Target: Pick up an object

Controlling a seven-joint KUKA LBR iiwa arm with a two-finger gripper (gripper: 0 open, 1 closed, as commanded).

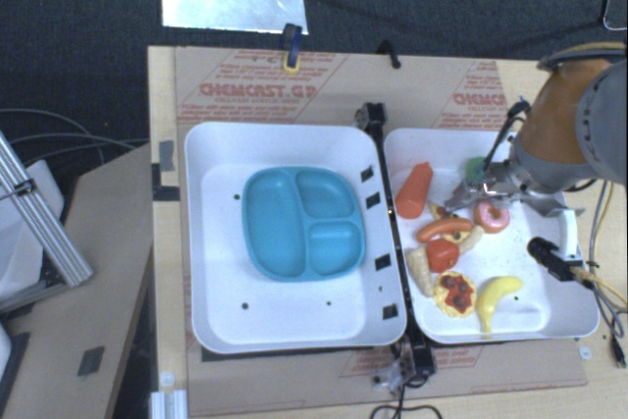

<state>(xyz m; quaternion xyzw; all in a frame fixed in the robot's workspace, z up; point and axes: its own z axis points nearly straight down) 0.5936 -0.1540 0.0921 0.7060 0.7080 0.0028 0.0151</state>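
Pink donut (492, 217) unlifted in right bin (564, 314); gripper (478, 194) low beside it, jaws' state impossible to tell, grasp pending.

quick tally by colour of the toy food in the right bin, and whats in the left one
Right bin, toy food by main colour:
Red or orange: 4 (carrot-like piece, hot dog, tomato-like piece, pizza slice)
Yellow: 1 (banana)
Pink: 1 (donut)
Pale: 1 (piece)
Green: 1 (piece, partly hidden by the gripper)
Left bin: 1 blue divided plate
Total: 9
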